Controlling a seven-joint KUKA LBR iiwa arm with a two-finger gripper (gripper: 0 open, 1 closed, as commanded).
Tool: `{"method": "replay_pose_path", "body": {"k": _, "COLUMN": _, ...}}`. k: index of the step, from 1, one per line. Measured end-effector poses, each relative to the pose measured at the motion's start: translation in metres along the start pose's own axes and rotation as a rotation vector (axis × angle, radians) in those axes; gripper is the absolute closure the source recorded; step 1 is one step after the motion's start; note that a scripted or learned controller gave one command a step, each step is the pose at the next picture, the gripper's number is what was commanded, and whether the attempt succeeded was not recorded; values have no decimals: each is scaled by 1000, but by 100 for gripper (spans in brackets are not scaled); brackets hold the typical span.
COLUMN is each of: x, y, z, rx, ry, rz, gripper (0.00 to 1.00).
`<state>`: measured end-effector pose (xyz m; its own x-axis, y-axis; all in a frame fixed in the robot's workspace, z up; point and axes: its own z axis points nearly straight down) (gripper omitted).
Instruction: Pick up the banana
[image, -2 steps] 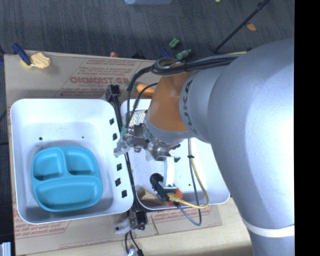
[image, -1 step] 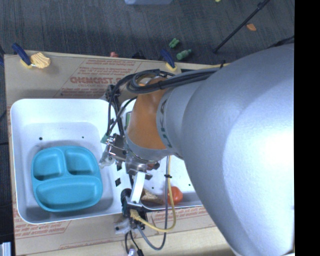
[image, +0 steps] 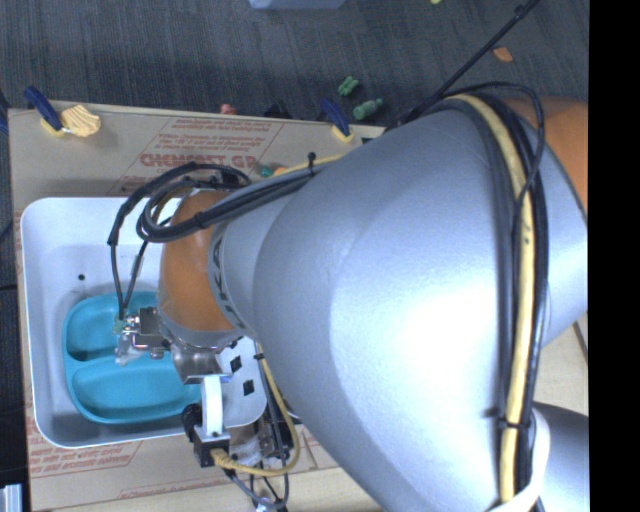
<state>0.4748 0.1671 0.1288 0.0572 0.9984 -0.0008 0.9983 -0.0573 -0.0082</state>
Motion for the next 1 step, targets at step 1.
{"method": "replay_pose_path", "body": {"k": 1, "x": 0, "y": 0, "z": -10, "rx": 4, "ry": -1, "rz": -3, "gripper": 100}}
